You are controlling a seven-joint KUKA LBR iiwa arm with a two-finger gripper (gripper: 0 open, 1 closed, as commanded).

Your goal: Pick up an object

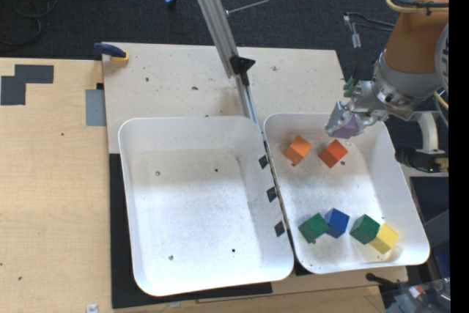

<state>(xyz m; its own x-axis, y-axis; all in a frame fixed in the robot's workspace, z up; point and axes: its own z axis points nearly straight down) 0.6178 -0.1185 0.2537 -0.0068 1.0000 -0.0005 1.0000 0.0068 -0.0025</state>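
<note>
My gripper (346,121) hangs over the far part of the right bin (410,216), just right of its back left corner. A small purple block (351,125) shows between its fingers, lifted off the bin floor. Below it on the floor lie an orange cube (297,149) and a red-orange cube (333,153). Near the front of that bin sit a green cube (314,227), a blue cube (337,222), a second green cube (364,228) and a yellow cube (385,237).
The left bin (146,245) lies beside the right one, with black clips along the shared wall (270,190). A slanted aluminium bar (216,18) rises from behind the bins. A blue clamp (110,51) sits at the bench's back left corner.
</note>
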